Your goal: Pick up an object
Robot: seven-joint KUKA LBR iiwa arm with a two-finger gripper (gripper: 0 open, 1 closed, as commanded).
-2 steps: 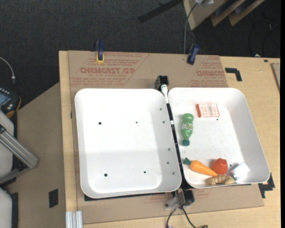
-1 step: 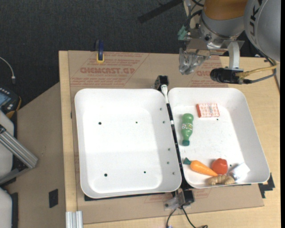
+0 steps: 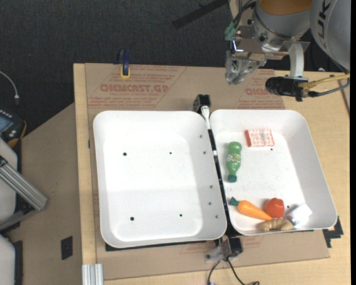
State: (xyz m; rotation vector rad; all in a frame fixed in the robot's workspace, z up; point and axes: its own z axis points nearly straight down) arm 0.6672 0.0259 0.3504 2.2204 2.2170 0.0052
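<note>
While the end effector (image 3: 241, 71) hangs at the upper right of the frame, above the counter behind the right bin (image 3: 317, 167), I cannot tell its opening; nothing appears held. The green bottle (image 3: 233, 161) lies near the divider, so a descent there risks clipping the rim.

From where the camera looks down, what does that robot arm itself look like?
The arm is bulky, rounded and pale grey, with dark lettering on its casing and an orange band above the wrist. Below that sits a metallic wrist block with thin cables and a small green part. The gripper is a compact, grey metal piece. A black cylindrical attachment sticks out beside it on a white bracket.
</note>
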